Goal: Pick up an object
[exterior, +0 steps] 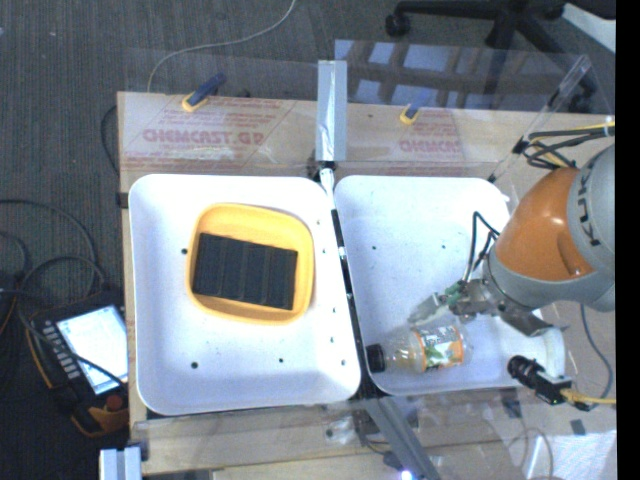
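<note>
The arm (560, 238) is hovering low over the bottle (425, 350) lying in the right bin (400, 218), seemingly lining up a grab, though I cannot tell the state of the gripper (455, 303).

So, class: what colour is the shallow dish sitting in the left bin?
Yellow-orange dish, with a black ribbed slab lying in it; clear in the camera view.
</note>
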`<state>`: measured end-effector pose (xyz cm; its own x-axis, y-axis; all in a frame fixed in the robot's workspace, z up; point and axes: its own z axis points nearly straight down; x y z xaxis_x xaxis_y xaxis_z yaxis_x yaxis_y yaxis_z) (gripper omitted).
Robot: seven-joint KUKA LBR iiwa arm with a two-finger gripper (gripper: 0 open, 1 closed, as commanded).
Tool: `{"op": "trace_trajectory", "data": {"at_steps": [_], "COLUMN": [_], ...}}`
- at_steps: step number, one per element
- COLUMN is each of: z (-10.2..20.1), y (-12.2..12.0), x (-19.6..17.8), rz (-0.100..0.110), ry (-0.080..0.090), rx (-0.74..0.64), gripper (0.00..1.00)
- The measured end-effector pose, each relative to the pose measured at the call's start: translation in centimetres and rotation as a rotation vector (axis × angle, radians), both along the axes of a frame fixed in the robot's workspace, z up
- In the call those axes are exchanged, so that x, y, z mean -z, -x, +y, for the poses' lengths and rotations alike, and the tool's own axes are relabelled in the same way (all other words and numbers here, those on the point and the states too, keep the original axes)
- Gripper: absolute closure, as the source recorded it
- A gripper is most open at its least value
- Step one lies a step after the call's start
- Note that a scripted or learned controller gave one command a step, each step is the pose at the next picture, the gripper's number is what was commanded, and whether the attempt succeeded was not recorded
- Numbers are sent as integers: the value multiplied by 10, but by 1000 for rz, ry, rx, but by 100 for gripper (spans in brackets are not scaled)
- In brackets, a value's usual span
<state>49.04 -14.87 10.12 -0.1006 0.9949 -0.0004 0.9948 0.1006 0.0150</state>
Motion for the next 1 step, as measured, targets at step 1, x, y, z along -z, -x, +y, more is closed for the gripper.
{"op": "trace_trajectory", "data": {"at_steps": [1], "z": [-5], "y": [2], "x": [9], "rz": [3], "ry": [0], "rx": [-23], "gripper": [0]}}
